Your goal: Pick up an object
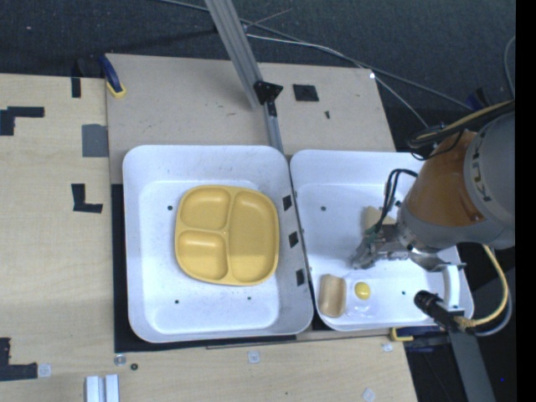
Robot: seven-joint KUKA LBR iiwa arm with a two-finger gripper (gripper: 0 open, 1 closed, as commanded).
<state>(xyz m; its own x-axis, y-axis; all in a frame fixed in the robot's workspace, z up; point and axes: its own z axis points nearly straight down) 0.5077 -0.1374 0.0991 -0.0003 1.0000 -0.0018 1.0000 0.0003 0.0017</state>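
In the right bin (335,170) my gripper (366,255) reaches down toward the bin floor from the right, under the orange wrist band. A tan block (372,218) lies just behind it, partly hidden by the gripper. Near the bin's front edge lie a beige cup-like piece (332,295) and a small yellow ball on a clear base (362,291). The view is too small to tell how the gripper's tips stand, and nothing shows between them.
The left bin (142,224) holds a yellow three-compartment plate (227,234). A grey metal post (239,40) slants across the bench behind the bins. Black clips (293,239) sit along the wall between the bins. Cables trail at the right.
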